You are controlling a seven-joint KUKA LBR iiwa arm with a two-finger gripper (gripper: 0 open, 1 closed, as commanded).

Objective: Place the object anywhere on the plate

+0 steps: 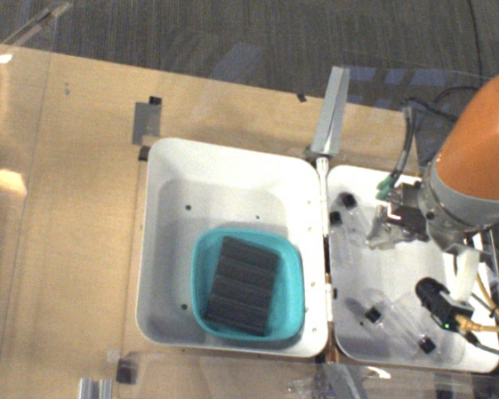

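Observation:
A dark grey ridged block [241,284] lies flat on the teal plate [292,284], which sits in the front half of the left bin [167,229]. The block is well inside the plate's rim, its long side running front to back. My gripper [388,228] hangs over the back part of the right bin [402,279], far from the plate and to its right. I see nothing between it and the bin floor.
Small black bits lie in the right bin at the back left [348,199], front middle [372,315] and front right [427,345]. A narrow rim divides the two bins. The arm's orange band [493,141] looms over the right bin's back corner.

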